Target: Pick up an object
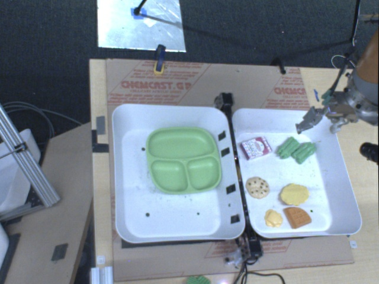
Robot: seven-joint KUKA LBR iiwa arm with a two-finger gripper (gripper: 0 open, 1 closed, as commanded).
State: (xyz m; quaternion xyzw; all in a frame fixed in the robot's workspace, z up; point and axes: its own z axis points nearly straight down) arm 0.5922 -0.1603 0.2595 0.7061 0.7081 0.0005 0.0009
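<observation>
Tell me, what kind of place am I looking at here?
Probably a robotics lab test bench: a robot arm reaches over two white bins, one with a green divided plate, the other with toy food like a cookie.

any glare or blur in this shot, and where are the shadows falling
Camera view: even overhead light, with glare on the shiny sheet on the dark floor. The green tray and the cookie look sharp, each with a faint soft shadow. The gripper and the arm at the right edge look slightly soft, and the white bin is bright but not washed out.
</observation>
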